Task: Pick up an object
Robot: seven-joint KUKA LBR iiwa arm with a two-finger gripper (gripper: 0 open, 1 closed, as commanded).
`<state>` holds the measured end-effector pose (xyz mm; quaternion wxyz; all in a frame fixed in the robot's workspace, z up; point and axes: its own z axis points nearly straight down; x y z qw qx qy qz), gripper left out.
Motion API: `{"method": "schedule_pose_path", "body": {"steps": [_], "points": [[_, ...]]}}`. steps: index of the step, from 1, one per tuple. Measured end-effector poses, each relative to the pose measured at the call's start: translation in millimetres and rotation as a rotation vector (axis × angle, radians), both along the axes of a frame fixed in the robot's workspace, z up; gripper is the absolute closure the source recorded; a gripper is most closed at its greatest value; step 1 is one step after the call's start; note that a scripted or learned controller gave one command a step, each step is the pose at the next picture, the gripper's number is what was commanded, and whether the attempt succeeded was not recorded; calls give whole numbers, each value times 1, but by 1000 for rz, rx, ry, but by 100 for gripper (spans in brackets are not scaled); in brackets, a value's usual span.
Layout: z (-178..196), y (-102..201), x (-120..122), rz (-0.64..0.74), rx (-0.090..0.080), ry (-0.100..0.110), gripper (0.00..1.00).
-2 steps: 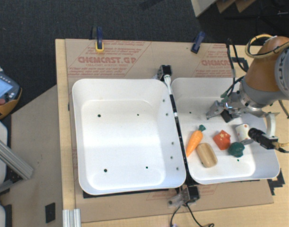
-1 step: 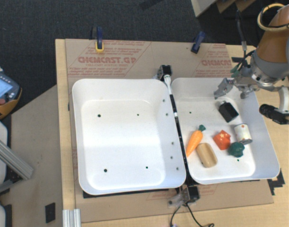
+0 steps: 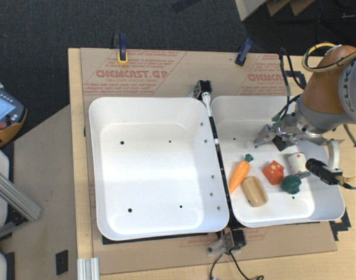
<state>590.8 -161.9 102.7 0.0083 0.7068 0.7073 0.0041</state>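
I read "CHEMCAST GP" on the brown sheet (image 3: 131, 73) behind the right bin (image 3: 326, 206). Gripper (image 3: 275, 134) above the carrot (image 3: 239, 175); jaws' state unreadable.

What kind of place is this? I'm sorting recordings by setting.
Likely a robotics lab test bench, not a kitchen: two white bins sit on a board held by clamps, a robot arm reaches in, and the carrot looks like toy food.
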Motion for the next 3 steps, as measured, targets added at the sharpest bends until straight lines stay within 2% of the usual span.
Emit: {"method": "schedule_pose_path", "body": {"steps": [1,2,3], "points": [[55,-9,42,1,2,7,0],[-1,7,3,1,1,3,0],[60,-1,34,1,3,9,0]]}}
